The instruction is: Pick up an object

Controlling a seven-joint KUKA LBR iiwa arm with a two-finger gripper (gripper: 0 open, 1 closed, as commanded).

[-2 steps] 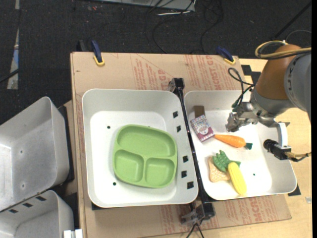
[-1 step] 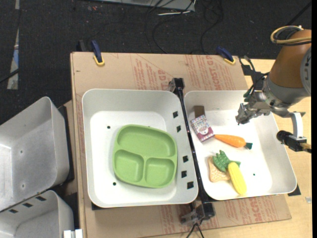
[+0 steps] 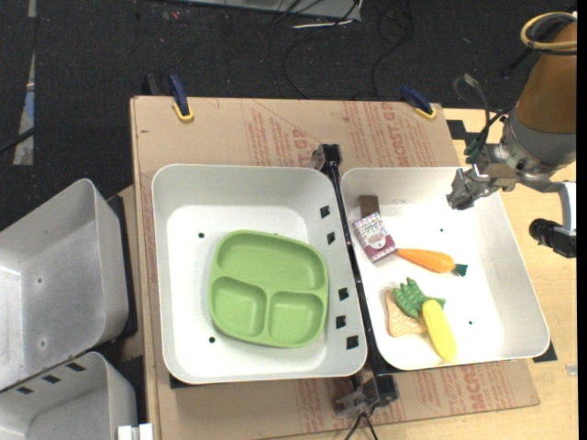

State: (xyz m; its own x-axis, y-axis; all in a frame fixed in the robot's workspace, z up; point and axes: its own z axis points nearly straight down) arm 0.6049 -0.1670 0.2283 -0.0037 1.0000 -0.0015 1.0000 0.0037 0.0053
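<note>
The right bin [image 3: 514,273] holds a small purple and white packet [image 3: 373,232] with a brown end, an orange carrot [image 3: 426,259], a yellow corn cob [image 3: 438,329] and a tan cracker with a green piece [image 3: 404,312]. My gripper [image 3: 466,193] hangs over the bin's far right corner, well to the right of the packet and above the carrot. Nothing shows between its dark fingers.
The left bin [image 3: 174,246] carries a green divided plate [image 3: 269,288]. A black divider runs between the bins. Grey tubs stand off the bench at the left. Blue and yellow clamps grip the board's far edge.
</note>
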